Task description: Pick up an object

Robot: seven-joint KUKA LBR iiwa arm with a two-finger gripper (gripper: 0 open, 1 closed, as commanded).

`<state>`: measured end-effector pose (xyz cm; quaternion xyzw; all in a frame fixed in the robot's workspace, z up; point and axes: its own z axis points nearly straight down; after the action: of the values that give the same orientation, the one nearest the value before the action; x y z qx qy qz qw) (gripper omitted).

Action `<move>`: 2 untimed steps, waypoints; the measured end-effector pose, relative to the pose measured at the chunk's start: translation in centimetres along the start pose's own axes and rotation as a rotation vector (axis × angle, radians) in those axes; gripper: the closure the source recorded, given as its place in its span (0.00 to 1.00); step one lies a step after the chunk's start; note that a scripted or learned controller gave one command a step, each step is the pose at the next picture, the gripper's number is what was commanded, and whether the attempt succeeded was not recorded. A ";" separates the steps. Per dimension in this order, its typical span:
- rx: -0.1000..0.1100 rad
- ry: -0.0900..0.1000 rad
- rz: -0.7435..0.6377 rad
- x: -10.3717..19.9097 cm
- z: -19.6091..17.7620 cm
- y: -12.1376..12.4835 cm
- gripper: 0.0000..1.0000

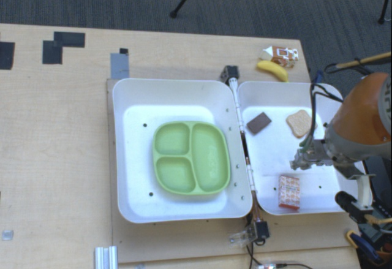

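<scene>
A wooden bench [55, 139] carries two shallow white bins side by side. The left bin [131, 102] holds a pale green divided plate [191, 159], smooth moulded plastic with three compartments, lying at its centre. The right bin [269, 99] holds the candidates for the pick. The grey arm with its orange band [361, 117] reaches over this bin's right edge, and the gripper [309, 157] hangs just above the bin floor near the middle of the right half; whether it is spread or closed cannot be told from this angle, and nothing is seen in its grasp.

Closest to it, toward the near edge, lies a small rectangular packet [289, 191], printed in red and white and apparently soft-sided. A tan slice of toast [299, 122], flat with a rounded top, sits near the far right corner, and a dark brown flat block [258, 122] lies beside the bin's left edge.

The packet looks the most reachable target. A clean pick would likely mean centring over it, aligning across its narrower width, and descending fully before closing, since flat items slip easily.

On the bench beyond the right bin's far edge rest a yellow banana [272, 69] and a small carton [284, 53].
</scene>
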<state>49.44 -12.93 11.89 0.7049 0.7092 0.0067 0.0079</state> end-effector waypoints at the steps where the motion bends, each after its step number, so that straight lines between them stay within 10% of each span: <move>1: 0.000 0.000 0.000 0.0 0.0 0.0 0.00; 2: 0.013 -0.001 0.003 4.3 3.2 -0.6 0.00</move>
<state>48.88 -8.68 8.66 0.7061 0.7081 0.0019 0.0035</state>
